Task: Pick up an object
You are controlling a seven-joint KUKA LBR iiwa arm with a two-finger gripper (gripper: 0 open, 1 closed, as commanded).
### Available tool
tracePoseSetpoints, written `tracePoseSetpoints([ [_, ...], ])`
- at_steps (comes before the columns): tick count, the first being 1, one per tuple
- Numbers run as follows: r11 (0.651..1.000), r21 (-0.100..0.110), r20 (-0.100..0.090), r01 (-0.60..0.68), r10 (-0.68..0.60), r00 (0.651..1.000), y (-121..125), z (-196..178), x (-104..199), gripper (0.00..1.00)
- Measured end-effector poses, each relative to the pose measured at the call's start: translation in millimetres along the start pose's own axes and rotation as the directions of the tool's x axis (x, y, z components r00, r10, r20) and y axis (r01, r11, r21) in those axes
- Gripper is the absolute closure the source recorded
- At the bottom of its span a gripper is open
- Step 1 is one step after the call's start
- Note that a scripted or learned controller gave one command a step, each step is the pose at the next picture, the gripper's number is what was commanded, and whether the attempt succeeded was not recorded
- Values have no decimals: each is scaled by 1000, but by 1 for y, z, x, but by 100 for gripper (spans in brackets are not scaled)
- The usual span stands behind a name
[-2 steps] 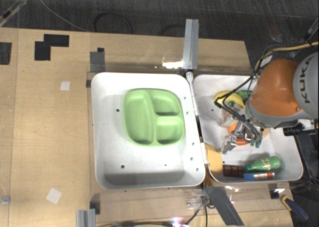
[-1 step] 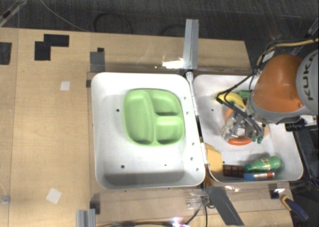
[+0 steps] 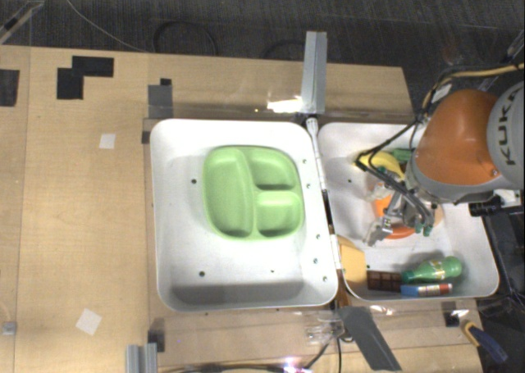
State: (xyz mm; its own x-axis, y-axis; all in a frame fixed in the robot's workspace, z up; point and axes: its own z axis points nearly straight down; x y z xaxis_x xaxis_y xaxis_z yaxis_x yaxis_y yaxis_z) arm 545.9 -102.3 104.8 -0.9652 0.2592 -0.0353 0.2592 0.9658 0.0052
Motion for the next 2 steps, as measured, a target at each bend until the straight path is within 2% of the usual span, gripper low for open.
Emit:
tracePoseSetpoints([
  [1,1000,2,-21,-6,6,1000,0,16,-26,0],
  [2,995,5,-18,-97,97,995,20,15,-20,0],
])
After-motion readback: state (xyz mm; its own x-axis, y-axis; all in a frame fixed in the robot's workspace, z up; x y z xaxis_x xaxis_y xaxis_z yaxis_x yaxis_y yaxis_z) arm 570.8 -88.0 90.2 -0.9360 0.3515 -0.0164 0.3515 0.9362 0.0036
